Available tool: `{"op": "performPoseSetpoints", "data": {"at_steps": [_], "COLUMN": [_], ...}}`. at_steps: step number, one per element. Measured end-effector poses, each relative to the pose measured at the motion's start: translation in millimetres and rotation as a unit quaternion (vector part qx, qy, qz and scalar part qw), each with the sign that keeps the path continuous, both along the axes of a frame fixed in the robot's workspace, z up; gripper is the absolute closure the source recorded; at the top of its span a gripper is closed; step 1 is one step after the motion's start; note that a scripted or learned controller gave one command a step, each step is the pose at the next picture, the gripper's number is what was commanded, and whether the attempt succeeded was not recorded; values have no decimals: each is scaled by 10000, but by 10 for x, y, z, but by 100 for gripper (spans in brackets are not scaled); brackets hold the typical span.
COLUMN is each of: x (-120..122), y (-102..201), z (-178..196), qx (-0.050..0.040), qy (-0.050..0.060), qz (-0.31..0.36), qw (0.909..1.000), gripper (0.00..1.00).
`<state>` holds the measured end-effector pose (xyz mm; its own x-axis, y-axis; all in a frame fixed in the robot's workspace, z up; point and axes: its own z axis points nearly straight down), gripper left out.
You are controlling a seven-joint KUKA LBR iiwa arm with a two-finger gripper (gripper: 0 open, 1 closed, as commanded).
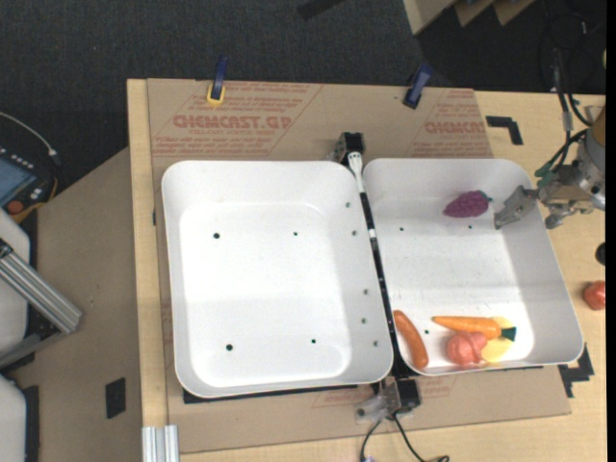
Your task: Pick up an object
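Observation:
The right bin (452, 268) holds a purple bunch of grapes (467, 203) near its back. Along its front edge lie an orange carrot (467, 324), a red sausage-shaped piece (411, 340), a pink lump (465, 349) and a small yellow piece (494, 351). My gripper (532, 211) hangs over the bin's back right part, just right of the grapes. Its two fingers are spread open, with nothing between them. The left finger (509, 210) is about a finger's width from the grapes.
The left bin (192, 191) sits beside the right one, with a black hinge strip (371, 248) between them. A small red object (595, 295) lies on the bench outside the right bin. Blue clamps (418, 86) hold the cardboard at the back.

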<state>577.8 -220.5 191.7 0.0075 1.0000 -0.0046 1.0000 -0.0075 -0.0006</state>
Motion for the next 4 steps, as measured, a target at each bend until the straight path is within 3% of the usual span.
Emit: {"op": "performPoseSetpoints", "data": {"at_steps": [1,2,3,4], "x": [578,586,911,893], "y": [116,-40,-32,-34], "z": [547,676,1309,1796], "qx": [3,6,-1,6], "qy": [-53,-32,-61,-42], "qz": [56,36,51,42], "qw": [10000,10000,10000,10000], "gripper": [0,0,0,0]}}
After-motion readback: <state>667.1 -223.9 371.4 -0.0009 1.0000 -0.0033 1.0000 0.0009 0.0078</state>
